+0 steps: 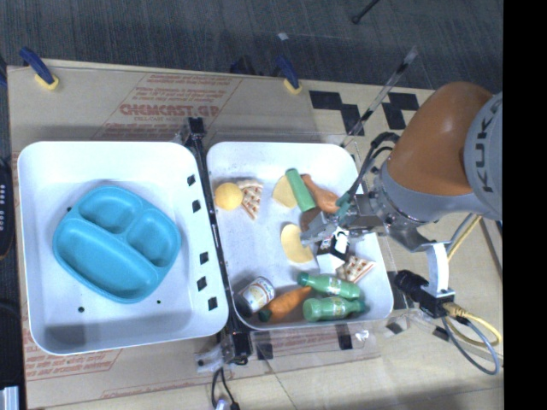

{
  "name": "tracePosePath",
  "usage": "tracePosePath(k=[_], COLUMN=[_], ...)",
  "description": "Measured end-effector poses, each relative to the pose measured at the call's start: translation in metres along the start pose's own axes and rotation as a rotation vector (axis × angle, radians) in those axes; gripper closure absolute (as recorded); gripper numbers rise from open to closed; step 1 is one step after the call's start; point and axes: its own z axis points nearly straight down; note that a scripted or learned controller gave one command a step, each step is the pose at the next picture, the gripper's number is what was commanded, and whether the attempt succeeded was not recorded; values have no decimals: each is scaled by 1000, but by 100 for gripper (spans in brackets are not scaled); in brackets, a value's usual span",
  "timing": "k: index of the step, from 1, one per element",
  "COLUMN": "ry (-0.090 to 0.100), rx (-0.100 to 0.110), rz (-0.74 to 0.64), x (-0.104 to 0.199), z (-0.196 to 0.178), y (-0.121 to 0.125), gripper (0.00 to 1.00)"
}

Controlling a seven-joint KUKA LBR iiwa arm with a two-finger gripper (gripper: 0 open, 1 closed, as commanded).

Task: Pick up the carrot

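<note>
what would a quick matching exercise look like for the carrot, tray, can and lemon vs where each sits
Things:
1. carrot
2. tray
3. can
4. lemon

Places:
A. left bin
B. right bin, upper left, beside a waffle piece
C. right bin, near edge, between can and green bottles
D. right bin, near-left corner

Pairs: 1-C, 2-A, 3-D, 4-B

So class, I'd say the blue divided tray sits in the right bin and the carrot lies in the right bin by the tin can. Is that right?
One slip: the blue divided tray sits in the left bin, as the camera view shows. The carrot does lie in the right bin by the tin can.
</note>
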Motion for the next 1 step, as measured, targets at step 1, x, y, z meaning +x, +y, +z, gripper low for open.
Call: tracePosePath(k=[1], ry=[4], rx=[10], rz=[50], x=[14], z=[150], y=[-6], gripper=[0])
